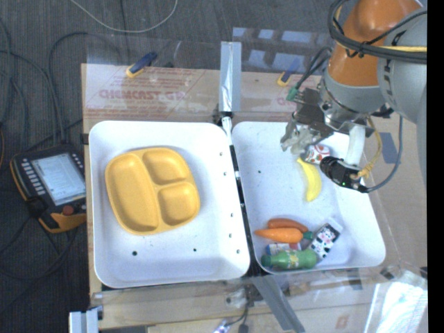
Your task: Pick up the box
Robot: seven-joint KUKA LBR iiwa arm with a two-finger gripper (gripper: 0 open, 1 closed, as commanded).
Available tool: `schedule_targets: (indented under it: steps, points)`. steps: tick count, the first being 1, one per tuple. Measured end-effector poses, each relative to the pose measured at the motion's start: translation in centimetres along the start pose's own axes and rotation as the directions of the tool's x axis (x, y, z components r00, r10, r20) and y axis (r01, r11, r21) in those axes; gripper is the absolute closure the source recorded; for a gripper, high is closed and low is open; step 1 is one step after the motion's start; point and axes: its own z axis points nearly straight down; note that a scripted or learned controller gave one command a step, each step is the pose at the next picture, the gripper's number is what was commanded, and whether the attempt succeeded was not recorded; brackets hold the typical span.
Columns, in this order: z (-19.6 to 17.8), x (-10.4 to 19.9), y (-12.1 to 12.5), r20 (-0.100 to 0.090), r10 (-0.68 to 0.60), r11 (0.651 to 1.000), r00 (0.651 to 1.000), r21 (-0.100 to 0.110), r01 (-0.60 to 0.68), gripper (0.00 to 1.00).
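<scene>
The box (324, 240) is a small black-and-white patterned carton. It lies near the front right corner of the right bin (263, 179), beside the carrot (280, 232) and the green bottle (291, 259). My gripper (297, 141) hangs over the back of the right bin, well behind the box and apart from it. It is just left of a small red-and-white object (320, 151) and above the top end of the banana (312, 180). I see nothing held in it.
A yellow divided plate (152, 188) lies in the left bin (111, 255). The arm's orange wrist band (368, 33) and cables overhang the right bin's back right corner. A teach pendant (48, 186) sits off the bench at the left.
</scene>
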Motion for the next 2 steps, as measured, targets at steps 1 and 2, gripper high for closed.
schedule_targets:
  steps: [1,2]
  points:
    - [-12.7,-3.0,0.5,0.000,0.074,0.997,0.997,0.000,-0.074,1.00]
    - [-6.1,0.7,-5.5,-0.001,0.026,1.000,1.000,0.002,-0.026,1.00]
